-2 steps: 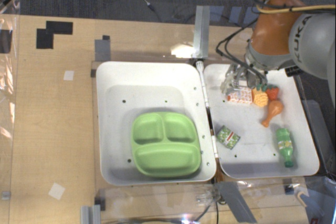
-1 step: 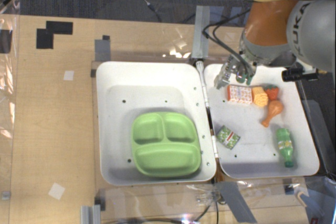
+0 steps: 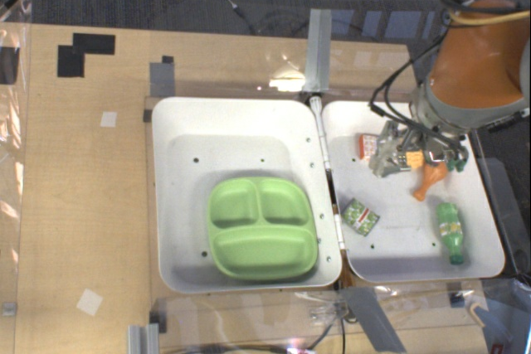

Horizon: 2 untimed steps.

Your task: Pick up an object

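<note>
The arm [image 3: 481, 54] reaches in from the right over the right bin [image 3: 398, 261], its tool [image 3: 406, 153] low over the bin's far half. Whether the tool is clenched or released cannot be told, as the wrist and cables hide its tips. An orange carrot-shaped toy [image 3: 427, 180] lies just under and beside the tool, with a small red-and-white packet [image 3: 367, 145] just to its left. Nearer the front, a green bottle [image 3: 450, 232] lies on its side by the bin's right wall, and a small green-and-white carton [image 3: 360, 216] sits near the left wall. The left bin [image 3: 182, 128] holds a green divided tray [image 3: 261, 226] at its front. Both bins rest side by side on the bench [image 3: 75, 203].
</note>
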Motion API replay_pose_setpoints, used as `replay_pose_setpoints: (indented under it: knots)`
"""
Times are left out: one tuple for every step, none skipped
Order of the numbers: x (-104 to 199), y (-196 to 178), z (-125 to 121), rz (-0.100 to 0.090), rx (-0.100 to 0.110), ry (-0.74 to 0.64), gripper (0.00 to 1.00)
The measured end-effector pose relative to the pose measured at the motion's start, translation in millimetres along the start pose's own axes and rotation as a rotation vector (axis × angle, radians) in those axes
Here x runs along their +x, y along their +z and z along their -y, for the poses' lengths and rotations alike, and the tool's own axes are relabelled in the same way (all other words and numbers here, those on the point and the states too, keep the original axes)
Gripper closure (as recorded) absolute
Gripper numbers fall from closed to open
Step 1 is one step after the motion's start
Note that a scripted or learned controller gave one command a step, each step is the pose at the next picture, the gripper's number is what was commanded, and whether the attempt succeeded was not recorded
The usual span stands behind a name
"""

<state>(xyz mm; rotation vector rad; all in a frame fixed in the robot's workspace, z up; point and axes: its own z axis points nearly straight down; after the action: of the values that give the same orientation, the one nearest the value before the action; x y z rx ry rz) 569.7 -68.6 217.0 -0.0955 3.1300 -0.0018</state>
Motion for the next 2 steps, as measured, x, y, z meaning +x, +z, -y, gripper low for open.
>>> replay_pose_setpoints:
  knots:
    - [58, 7, -52, -0.003, -0.003, -0.192, 1.00]
    - [44, -21, -122, 0.000, -0.004, 0.078, 1.00]
